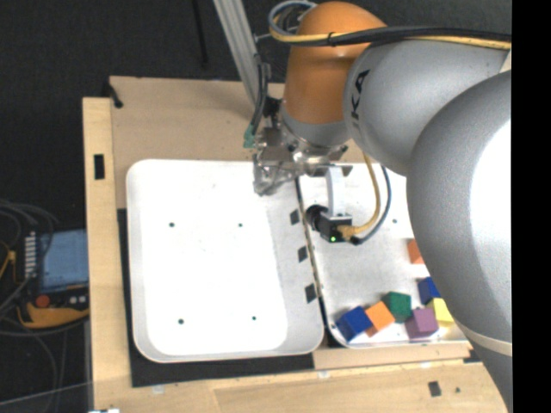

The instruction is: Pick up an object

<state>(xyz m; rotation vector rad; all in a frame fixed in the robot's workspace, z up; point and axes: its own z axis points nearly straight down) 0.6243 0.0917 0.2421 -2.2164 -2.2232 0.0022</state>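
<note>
A: Status? Where's your gripper?

B: My gripper [269, 179] sits at the far edge of the left bin [146, 231], close to the divider between the two bins. My wrist and the orange band [323, 67] hang directly above it. Can't tell from this angle whether it is open or closed on anything; my own wrist hardware blocks the tips.

A: Anything under it?

B: Bare white bin floor below and to my left. Just a few small dark dots on it.

A: Where are the objects, then?

B: All in the right bin [362, 265], well apart from my gripper, down at the near corner. A blue block [353, 322] is nearest the divider, an orange block [380, 316] touching it, then a green block [399, 304] just behind. A purple block [421, 322] is further right, with a yellow block [442, 310] beside it and another blue block [428, 290] behind those. There's an orange piece [415, 250] further up, partly hidden by my arm.

A: Other hardware?

B: A black connector with a green light [330, 227] hangs off my wrist, over the right bin.
</note>
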